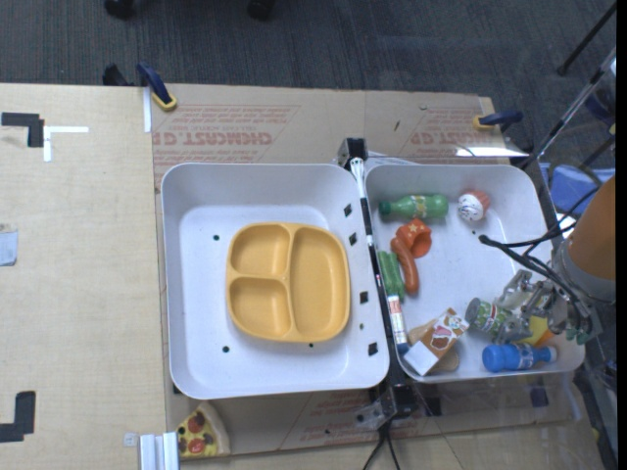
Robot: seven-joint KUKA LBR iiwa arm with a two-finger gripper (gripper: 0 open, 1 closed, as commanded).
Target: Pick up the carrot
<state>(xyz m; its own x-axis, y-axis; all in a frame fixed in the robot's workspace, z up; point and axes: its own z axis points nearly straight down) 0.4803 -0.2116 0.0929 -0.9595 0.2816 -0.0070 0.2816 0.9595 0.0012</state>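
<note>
The camera view looks down on the surface [78,292] with two white bins side by side. The left bin [186,292] carries a yellow divided plate [290,282] near its middle. The right bin [509,213] holds the small things.

The carrot [408,265] lies in the right bin at about 9 o'clock from the bin's middle, close to the wall shared with the left bin. It is orange and lies along the wall, just beside a green stick-shaped toy [392,274] on its left. At its upper end it touches a red-orange toy [415,236]. At 12 o'clock from the carrot there is a green bottle [414,207], and further right a white ball [471,206].

The end effector [534,306] is at about 4 o'clock in the right bin, well apart from the carrot. It is low over a grey can [485,315] and a blue bottle [514,357], and wires cover it, so I cannot tell how it is set or whether it touches these things. A brown and white packet [438,344] lies at 6 o'clock in the same bin
</note>
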